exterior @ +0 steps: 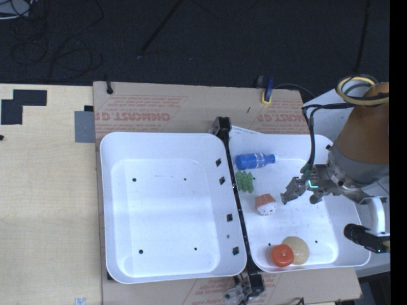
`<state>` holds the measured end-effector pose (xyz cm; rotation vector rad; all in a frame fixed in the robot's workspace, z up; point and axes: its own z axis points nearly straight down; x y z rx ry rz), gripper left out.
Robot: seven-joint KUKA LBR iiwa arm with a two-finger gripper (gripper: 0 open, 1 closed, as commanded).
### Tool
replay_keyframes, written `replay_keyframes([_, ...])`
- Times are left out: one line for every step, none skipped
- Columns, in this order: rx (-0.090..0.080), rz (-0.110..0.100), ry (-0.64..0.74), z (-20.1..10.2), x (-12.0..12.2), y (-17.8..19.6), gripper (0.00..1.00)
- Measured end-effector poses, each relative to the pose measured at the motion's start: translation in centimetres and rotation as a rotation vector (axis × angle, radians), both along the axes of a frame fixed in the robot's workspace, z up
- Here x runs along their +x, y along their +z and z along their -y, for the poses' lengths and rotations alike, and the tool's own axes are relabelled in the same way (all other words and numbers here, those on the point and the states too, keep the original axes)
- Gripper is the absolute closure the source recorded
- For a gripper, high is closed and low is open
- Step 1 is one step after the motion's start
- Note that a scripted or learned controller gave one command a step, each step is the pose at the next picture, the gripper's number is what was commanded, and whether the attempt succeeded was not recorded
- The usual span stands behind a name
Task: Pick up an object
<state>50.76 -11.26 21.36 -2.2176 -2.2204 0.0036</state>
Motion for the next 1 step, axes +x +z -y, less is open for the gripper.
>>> replay_keyframes([-0.002, 0.004, 0.003, -0.70, 5.23, -13.25, 0.00])
